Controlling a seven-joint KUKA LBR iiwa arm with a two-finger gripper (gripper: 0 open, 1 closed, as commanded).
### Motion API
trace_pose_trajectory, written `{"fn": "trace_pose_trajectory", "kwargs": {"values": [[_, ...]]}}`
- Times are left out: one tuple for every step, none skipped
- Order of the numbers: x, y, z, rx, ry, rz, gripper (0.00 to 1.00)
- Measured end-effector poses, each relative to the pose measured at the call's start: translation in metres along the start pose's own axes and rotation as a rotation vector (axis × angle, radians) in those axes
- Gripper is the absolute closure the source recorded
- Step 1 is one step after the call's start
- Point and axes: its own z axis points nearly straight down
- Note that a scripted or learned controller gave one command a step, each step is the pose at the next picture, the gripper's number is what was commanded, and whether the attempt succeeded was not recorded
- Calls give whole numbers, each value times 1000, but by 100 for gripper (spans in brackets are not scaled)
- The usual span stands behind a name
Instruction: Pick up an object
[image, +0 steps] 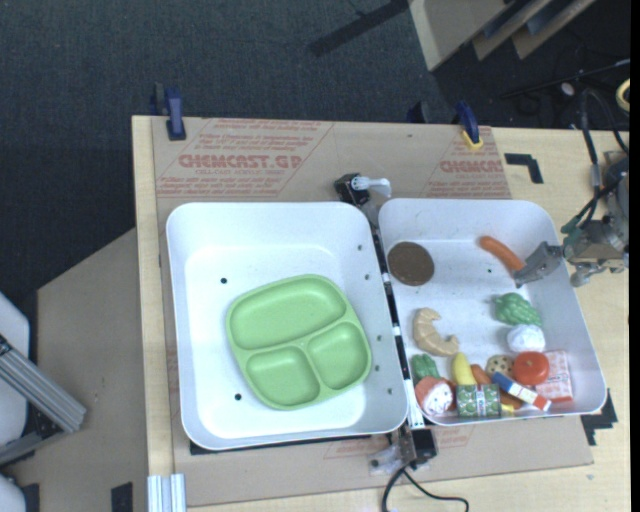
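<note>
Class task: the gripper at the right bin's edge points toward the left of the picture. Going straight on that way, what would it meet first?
Probably the orange carrot-like toy, lying just ahead of the gripper in the right bin. Depth is unclear, so it might pass above.

Single fixed view. I look down on the surface (300, 150) from above at a slant, from its near edge toward the far edge, where two clamps (175, 112) sit. The camera stands far enough back that both white bins, left (195, 330) and right (470, 215), fall whole within frame, with dark floor (80, 80) beyond. The arm (610, 225) enters at my right.
</note>
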Motion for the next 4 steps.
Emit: {"fn": "trace_pose_trajectory", "kwargs": {"values": [[-11,91,87,-7,-4,-4,0],[-20,138,147,6,8,-3,0],[-20,137,146,4,9,-3,0],[-1,137,125,-1,1,-3,0]]}}
